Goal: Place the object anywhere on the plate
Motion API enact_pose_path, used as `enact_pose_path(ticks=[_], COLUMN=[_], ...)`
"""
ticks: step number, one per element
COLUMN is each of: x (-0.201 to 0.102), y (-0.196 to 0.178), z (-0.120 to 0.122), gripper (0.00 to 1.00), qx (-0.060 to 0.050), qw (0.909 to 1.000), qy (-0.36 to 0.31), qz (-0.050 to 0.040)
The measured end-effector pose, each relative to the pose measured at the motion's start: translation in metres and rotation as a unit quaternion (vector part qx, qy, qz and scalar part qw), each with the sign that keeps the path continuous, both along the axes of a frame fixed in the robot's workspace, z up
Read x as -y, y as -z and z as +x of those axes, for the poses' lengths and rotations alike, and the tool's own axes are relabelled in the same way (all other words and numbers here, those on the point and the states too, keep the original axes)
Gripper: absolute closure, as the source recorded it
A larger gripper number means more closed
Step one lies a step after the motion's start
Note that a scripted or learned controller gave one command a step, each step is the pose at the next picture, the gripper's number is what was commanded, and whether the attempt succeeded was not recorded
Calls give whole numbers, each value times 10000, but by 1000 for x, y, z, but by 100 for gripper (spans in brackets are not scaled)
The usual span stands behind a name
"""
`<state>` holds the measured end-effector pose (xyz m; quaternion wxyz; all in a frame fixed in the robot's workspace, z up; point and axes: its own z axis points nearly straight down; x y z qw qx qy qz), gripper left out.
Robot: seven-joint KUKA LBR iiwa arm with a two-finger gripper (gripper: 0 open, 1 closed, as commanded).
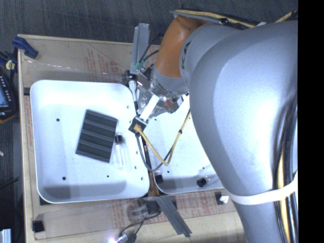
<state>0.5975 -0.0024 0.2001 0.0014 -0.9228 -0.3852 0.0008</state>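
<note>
Clear vial (120, 152) near my gripper (137, 92), touching the ribbed plate (97, 135): I'd guess light and slick, so grab mid-body. Can't tell if the gripper's open.

The grey arm (238, 100) reaches in from the right, gripper (135, 87) pointing left.

Bright overhead light glares off the white bin (50, 100); image slightly soft.

the left bin (50, 100) is seen as smooth white plastic with a soft sheen. the ribbed plate (97, 135) is shown dark grey and matt. the small clear object (120, 155) is seen as glassy and see-through. the worktop (76, 59) is read as pale bare wood, the arm shell (243, 100) as smooth satin grey.
</note>
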Motion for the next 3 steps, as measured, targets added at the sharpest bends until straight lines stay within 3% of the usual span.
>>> enact_pose_path(ticks=[1, 2, 3], x=[-52, -112, -169], y=[10, 86, -35], z=[-117, -123, -100], gripper=[100, 100, 100], qx=[-23, -26, 16], qw=[9989, 9577, 9688], qy=[467, 2876, 2480], qz=[-7, -24, -8])
